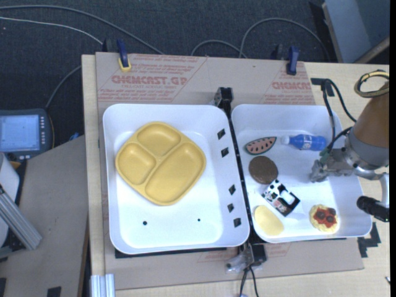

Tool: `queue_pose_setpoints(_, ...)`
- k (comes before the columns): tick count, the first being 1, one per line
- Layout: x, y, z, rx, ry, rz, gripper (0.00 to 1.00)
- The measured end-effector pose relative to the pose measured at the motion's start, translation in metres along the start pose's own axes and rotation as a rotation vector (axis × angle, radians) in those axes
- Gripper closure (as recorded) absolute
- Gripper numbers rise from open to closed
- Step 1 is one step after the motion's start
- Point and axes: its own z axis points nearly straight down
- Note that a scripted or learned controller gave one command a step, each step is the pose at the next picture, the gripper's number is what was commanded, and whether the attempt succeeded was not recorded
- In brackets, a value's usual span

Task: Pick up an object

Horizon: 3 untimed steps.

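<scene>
Nearest the camera, along the front of the right bin [346, 113], sit a pale yellow lemon-like piece [268, 221] at 7 o'clock and a small pizza-like toy [324, 218] at 5 o'clock. Between them, twd the bin's centre, lies a black-and-white cow-like toy [281, 197], touching or nearly touching a brown disc [263, 169] just above it. A watermelon slice toy [260, 145] sits at 10 o'clock, and a small blue bottle [305, 142] lies on its side at 12 o'clock. The left bin [117, 228] holds a yellow divided plate [161, 163], upper left of centre.

The arm comes in from 3 o'clock; its gripper [323, 169] hangs low over the right bin's right half, w/ bare white floor beneath it. Can't tell whether the tool is apart or together, and nothing shows clamped in it. The bottle is the closest item, just beyond it at 11 o'clock.

Judging by looks, all are light plastic toys. The bottle is prob. stiff, smooth and apt to roll; take it across the body, not lengthwise. The flat pieces offer little edge and would likely slip out. The cow toy, chunkier, seems easiest to pinch across its middle.
</scene>
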Motion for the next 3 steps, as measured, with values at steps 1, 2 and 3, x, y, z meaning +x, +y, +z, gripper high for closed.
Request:
queue_pose_setpoints(1, 0.005, 0.009, -0.048, -0.005, -0.003, -0.001, 1.00)
queue_pose_setpoints(2, 0.014, 0.008, -0.107, -0.005, -0.003, -0.002, 1.00)
queue_pose_setpoints(3, 0.014, 0.009, -0.133, -0.004, -0.002, -0.001, 1.00)
